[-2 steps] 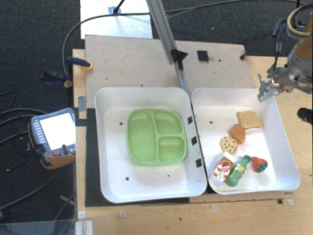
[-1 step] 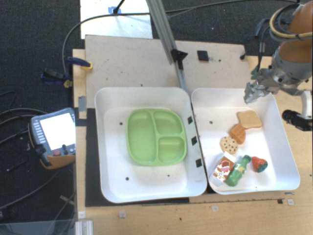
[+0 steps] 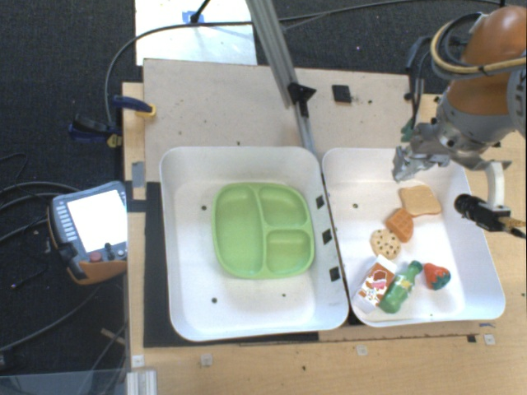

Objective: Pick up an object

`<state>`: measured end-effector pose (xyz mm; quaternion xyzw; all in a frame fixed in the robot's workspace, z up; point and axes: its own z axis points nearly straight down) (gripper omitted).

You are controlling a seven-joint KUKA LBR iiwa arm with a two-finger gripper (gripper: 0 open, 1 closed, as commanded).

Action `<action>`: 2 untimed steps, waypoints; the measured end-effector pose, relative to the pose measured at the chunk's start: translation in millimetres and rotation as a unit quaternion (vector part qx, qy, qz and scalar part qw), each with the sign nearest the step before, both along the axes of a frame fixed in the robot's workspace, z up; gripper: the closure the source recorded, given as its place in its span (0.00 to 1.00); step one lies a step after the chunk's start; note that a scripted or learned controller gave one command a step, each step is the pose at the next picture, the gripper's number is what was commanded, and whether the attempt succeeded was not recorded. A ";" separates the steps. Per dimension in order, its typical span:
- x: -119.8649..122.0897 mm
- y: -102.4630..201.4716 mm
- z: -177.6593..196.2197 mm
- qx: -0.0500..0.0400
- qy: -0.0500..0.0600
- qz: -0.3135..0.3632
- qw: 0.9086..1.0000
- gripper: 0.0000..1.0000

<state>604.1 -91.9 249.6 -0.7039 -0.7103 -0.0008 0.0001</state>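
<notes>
While my gripper (image 3: 405,169) hangs over the right bin (image 3: 354,179), just up and left of the toast slice (image 3: 420,199), it carries nothing I can make out. Whether it's wide or narrow, cannot tell; it's a small grey blur from this angle.

Landmark = toast slice. It lies flat on the bin floor, near the bin's far side. Just below-left of it, the waffle piece (image 3: 400,224), close, maybe touching at a corner, can't say. Further below-left, the speckled cookie (image 3: 384,243). Well below it, the small carton (image 3: 375,285) with the green bottle (image 3: 401,287) lying tilted against it. Strawberry (image 3: 436,277) below and slightly right, apart from the bottle. Far left of the toast, the green divided plate (image 3: 263,230) sits in the left bin (image 3: 189,245).

Handling, my guess: these all look like toy food, light, rigid plastic, not fragile. Toast is nearest, so likely target. It's thin and flat, so little height to pinch; I'd come straight down and close across its narrower width, edge to edge. Smooth surface, could skid out or tip on closing. Waffle sits close on one side, so I'd set my fingers on the sides facing away from it.
</notes>
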 end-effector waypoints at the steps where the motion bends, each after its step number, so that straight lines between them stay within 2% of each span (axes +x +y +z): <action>1: -16.4 44.7 3.4 0.000 0.000 0.000 1.000 1.00; 2: -42.2 97.3 1.2 0.000 0.001 0.000 1.000 1.00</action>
